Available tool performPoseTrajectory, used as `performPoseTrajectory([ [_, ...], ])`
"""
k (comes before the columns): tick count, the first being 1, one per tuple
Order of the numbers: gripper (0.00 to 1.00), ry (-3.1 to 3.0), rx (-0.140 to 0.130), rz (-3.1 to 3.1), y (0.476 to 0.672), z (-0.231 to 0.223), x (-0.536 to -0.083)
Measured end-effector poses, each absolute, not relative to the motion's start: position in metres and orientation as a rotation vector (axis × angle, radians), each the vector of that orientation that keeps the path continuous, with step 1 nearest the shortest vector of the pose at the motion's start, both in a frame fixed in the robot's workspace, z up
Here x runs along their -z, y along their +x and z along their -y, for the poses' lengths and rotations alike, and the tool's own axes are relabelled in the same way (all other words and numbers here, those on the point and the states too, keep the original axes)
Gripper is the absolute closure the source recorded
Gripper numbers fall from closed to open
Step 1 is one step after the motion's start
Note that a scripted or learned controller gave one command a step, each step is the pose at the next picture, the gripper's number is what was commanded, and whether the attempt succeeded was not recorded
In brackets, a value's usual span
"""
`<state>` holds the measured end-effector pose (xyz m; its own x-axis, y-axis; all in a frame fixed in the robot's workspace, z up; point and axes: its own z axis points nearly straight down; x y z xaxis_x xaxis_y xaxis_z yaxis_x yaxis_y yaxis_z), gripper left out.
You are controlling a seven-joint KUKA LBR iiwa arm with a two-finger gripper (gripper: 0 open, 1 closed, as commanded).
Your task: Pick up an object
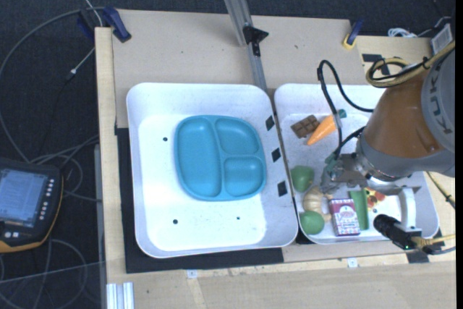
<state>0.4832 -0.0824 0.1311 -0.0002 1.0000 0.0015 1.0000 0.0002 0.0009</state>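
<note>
Two white bins are borne by the bench, and in the right bin (289, 101) the gripper (338, 176), finger state indiscernible, is crowded by a green ball (302, 176), risking a glancing miss.

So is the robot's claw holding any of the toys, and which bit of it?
It cannot be told. The grey two-finger gripper hangs over the right white bin, above the round green toy, nothing visibly between its fingers.

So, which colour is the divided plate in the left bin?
The divided plate is light blue, clearest in the camera view.
</note>
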Motion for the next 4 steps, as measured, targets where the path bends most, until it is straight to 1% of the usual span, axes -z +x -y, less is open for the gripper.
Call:
performPoseTrajectory([
  [1, 1.0, -2.225, 0.006, 2.226, 0.479, 0.086, -0.192],
  [2, 1.0, -2.223, 0.004, 2.226, 0.48, 0.086, -0.211],
  [3, 1.0, -2.212, 0.005, 2.23, 0.499, 0.024, -0.215],
  [4, 1.0, -2.213, 0.004, 2.229, 0.519, -0.026, -0.214],
])
